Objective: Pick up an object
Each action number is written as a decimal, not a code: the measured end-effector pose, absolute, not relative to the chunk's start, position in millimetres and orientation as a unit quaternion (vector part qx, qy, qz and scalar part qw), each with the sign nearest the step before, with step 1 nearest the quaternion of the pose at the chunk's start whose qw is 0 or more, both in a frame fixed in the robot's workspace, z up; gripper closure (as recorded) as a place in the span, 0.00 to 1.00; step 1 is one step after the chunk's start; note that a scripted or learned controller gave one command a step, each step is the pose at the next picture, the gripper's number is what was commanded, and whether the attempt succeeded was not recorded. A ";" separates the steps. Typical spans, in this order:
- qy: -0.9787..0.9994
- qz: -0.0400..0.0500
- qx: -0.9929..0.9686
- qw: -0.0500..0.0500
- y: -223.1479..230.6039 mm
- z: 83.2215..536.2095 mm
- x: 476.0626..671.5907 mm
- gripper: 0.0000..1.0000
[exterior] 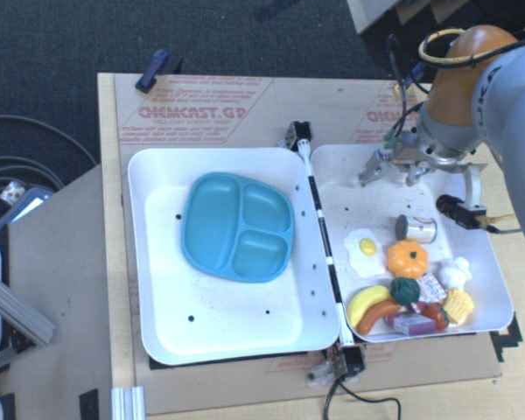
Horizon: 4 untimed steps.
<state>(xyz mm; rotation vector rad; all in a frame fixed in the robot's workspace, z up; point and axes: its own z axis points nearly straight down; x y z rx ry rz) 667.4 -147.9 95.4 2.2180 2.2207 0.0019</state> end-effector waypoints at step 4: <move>0.707 0.001 0.707 0.002 -130.6 95.3 666.2 0.00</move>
